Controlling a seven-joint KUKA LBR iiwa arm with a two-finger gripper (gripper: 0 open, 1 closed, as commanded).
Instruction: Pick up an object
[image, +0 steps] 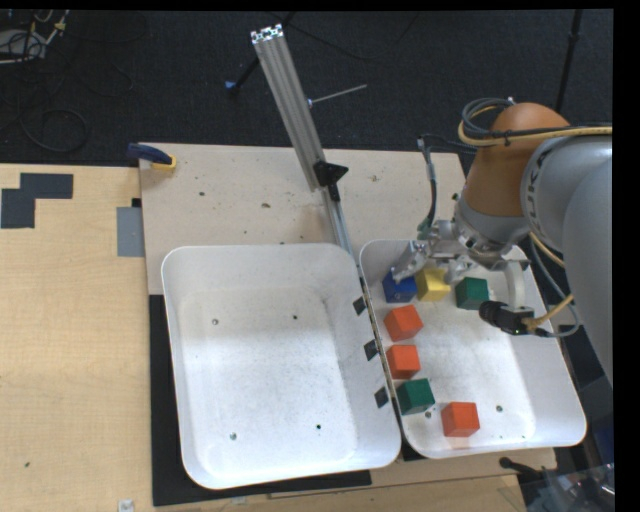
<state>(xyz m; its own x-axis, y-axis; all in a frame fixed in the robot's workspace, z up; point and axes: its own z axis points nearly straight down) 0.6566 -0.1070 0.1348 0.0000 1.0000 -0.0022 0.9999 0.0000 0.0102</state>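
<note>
The metal claw (432, 262) hangs low over the far end of the right white plastic bin (545, 395), directly above the small yellow cube (434, 286), between the blue cube (399, 288) and green cube (471, 292). Whether it is clenched, I cannot tell.

The grey arm (575, 250) with its orange band is cut off by the right edge. Its wrist hides the far corner of the right white bin (560, 400). The gripper (425, 262), over the blue cube (399, 288) and yellow cube (434, 286), is too cluttered to read.
</note>
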